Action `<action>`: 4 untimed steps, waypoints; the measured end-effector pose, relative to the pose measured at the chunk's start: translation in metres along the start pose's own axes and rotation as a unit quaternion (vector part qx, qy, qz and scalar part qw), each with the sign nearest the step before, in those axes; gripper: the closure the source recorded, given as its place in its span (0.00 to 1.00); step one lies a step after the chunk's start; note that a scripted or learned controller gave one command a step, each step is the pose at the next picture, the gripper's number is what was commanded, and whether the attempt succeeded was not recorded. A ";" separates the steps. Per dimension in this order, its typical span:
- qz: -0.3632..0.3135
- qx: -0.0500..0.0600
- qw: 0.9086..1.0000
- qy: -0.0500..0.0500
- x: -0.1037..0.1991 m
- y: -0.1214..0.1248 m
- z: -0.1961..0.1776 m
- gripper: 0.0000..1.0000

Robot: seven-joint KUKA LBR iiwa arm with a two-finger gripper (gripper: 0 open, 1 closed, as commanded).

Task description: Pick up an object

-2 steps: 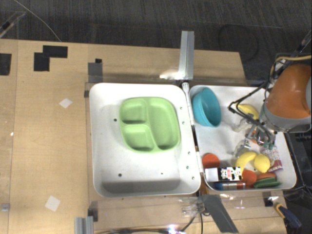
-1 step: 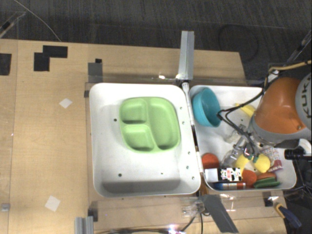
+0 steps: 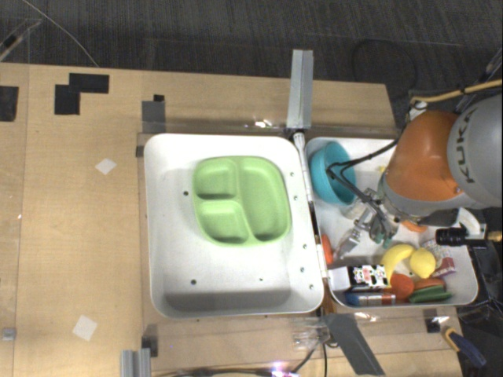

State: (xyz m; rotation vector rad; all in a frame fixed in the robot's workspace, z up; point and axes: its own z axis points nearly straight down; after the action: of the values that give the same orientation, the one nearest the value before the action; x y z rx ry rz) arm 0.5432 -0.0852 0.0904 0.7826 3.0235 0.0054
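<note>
My gripper (image 3: 355,236) hangs low over the middle of the right bin (image 3: 468,293), below the arm's orange band. It sits just below a teal bowl (image 3: 328,171) and up and to the left of a cluster of small items: a yellow banana-like piece (image 3: 395,255), a lemon (image 3: 423,263), a red piece (image 3: 401,283), a green piece (image 3: 429,294) and a small black and white box (image 3: 366,276). An orange item (image 3: 325,250) lies by the bin's left wall. Nothing is visibly held.
The left bin (image 3: 169,289) holds a green divided plate (image 3: 240,199). A red and blue pen-like item (image 3: 369,298) lies along the right bin's front wall. A metal post (image 3: 300,93) stands behind the wall between the bins.
</note>
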 end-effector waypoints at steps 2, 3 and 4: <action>0.134 0.005 0.991 0.013 -0.117 0.032 0.005 0.00; 0.286 0.005 0.958 0.004 -0.120 0.002 0.006 0.00; 0.348 0.006 0.938 0.011 -0.147 -0.005 0.006 0.00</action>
State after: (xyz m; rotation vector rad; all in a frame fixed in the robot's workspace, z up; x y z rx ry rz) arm 0.6696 -0.1616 0.0867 1.7996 2.5845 0.0041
